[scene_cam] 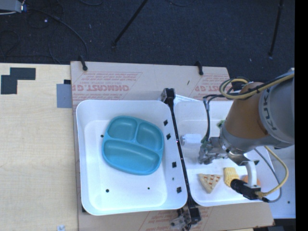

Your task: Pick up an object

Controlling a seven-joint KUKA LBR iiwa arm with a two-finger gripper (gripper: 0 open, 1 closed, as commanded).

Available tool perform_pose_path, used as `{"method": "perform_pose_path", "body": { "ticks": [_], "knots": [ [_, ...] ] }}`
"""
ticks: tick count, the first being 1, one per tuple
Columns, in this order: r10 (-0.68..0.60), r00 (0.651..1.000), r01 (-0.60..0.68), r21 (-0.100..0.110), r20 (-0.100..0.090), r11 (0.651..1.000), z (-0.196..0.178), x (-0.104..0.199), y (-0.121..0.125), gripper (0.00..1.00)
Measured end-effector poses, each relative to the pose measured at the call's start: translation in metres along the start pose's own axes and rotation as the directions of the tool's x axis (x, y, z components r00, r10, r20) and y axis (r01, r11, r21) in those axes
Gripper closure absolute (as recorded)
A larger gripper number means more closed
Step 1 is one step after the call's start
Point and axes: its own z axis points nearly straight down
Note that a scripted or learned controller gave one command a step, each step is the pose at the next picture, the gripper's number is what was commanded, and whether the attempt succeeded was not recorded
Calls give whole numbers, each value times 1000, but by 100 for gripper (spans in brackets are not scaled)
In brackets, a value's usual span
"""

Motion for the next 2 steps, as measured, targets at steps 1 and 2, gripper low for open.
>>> {"method": "perform_pose_path", "body": {
  "ticks": [1, 2],
  "knots": [
    [-3, 1000, 3, -13, 3, 1000, -57, -8, -4, 100],
    [-8, 1000, 8, -15, 4, 1000, -118, -11, -4, 100]
  ]
}}
